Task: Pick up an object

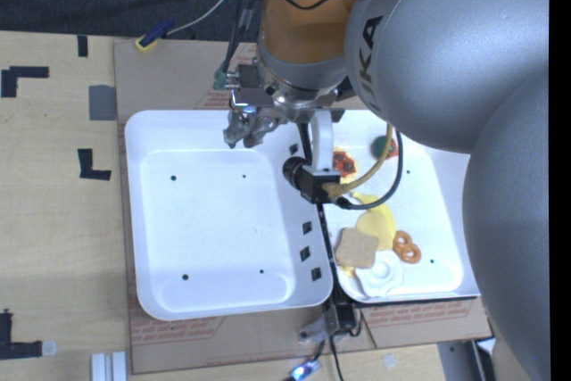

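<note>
My gripper (244,131) hangs over the far right corner of the left white bin (214,227), under the orange band of the arm. I see nothing held in it. The objects lie in the right white bin (443,201): a tan toast slice (357,248), a yellow piece (381,224), a small orange pretzel (407,247), a white piece (380,276) near the front, and a red-orange item (344,162) further back. The arm hides much of the right bin's far side.
A black cable with a connector (302,177) hangs from the wrist across the wall between the bins. A green and orange item (384,144) peeks out beside the arm. Cardboard (169,76) lies under the bins on the wooden bench.
</note>
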### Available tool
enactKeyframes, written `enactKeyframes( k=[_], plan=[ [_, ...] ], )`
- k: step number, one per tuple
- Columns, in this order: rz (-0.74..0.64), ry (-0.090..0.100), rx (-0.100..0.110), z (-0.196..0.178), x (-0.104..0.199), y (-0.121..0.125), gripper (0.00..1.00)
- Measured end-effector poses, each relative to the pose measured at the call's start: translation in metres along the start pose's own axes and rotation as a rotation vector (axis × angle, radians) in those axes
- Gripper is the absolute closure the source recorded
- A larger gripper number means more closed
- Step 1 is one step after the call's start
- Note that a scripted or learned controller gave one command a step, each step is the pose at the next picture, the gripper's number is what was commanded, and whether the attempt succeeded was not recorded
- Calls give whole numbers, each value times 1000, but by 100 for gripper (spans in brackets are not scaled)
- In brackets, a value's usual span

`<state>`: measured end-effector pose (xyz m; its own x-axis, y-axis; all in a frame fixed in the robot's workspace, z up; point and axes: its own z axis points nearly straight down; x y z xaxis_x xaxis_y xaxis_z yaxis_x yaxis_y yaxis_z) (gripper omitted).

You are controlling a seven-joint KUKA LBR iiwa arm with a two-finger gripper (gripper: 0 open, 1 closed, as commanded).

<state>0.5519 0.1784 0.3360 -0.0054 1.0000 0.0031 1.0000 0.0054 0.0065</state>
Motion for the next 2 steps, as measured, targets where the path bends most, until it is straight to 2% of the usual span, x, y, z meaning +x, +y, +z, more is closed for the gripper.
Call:
enactKeyframes(
  k=[1,2],
  plan=[
    [2,-7,17,104,20,-15,100],
    [1,-5,12,89,19,-13,100]
  ],
)
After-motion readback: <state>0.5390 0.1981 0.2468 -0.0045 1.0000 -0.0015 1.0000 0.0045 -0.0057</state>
